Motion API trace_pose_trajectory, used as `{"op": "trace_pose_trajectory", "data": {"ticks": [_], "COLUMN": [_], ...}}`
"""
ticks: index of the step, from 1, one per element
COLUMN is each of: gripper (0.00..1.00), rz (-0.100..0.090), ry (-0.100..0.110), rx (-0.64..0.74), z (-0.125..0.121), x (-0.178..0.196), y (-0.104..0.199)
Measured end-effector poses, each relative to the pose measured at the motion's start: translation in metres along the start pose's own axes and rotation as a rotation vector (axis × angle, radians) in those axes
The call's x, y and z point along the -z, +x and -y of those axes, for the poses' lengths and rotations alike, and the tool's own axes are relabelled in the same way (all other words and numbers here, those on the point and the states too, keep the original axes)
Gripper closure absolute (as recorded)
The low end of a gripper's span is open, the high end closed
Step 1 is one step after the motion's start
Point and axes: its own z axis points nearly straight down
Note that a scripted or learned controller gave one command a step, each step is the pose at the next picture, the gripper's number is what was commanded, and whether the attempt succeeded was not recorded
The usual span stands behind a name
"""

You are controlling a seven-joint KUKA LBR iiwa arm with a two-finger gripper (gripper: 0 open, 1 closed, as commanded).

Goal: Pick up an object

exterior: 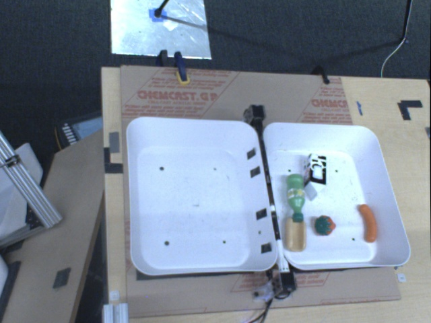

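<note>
Two white bins sit side by side on a sheet of brown cardboard (pixel 222 86) that covers most of the counter (pixel 416 89). The cardboard carries red printing: "CHEMCAST" reads clearly behind the left bin (pixel 195 200), followed by a few letters too blurred to make out, and the same word shows in part behind the right bin (pixel 389 180), cut off by that bin's far rim.

All the objects lie in the right bin. A green bottle (pixel 295 191) lies on its side near the bin's left wall, its neck pointing toward the near rim; it has a pale label whose text is too small to read. A tan block (pixel 295 235) touches the bottle's near end. Just right of the block is a small green ball (pixel 325 225) with a red patch. An orange sausage-shaped item (pixel 368 222) lies apart by the right wall. Beyond the bottle is a black-and-white patterned item (pixel 316 169), its marking not legible.

Small black clips (pixel 254 172) line the seam between the bins. A foil sheet (pixel 160 19) lies on the dark floor beyond the counter.

Whether the end effector is apart or together cannot be told
</note>
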Motion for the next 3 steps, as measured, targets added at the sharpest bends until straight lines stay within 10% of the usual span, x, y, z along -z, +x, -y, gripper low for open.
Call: {"op": "trace_pose_trajectory", "data": {"ticks": [1, 2, 3], "gripper": [1.0, 1.0, 1.0], "rz": [-0.007, -0.002, 0.002], "ry": [0.027, 0.0, 0.013], "rx": [-0.007, 0.0, -0.017], "z": [0.006, 0.0, 0.004], "x": [-0.202, -0.096, -0.119], "y": [0.011, 0.056, -0.053]}}
